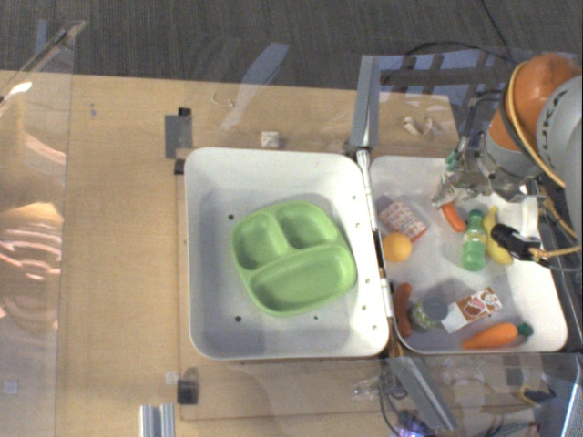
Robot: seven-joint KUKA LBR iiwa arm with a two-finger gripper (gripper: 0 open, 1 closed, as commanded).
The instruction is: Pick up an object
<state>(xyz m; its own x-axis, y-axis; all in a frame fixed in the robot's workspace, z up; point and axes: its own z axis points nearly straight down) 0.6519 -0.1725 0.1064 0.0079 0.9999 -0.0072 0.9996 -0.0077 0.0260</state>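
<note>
My gripper hangs over the far part of the right bin, just above a small orange-red carrot-like piece. Beside that piece stand a green bottle and a yellow banana-shaped item. An orange ball and a pink-striped packet lie near the bin's left wall. At the near side are a large carrot, a small red-and-white carton, a dark red sausage and a grey-green lump.
The left bin holds a green divided plate. The arm's grey body and orange band fill the upper right, with black cables trailing over the right bin's edge. A metal post stands between the bins at the back.
</note>
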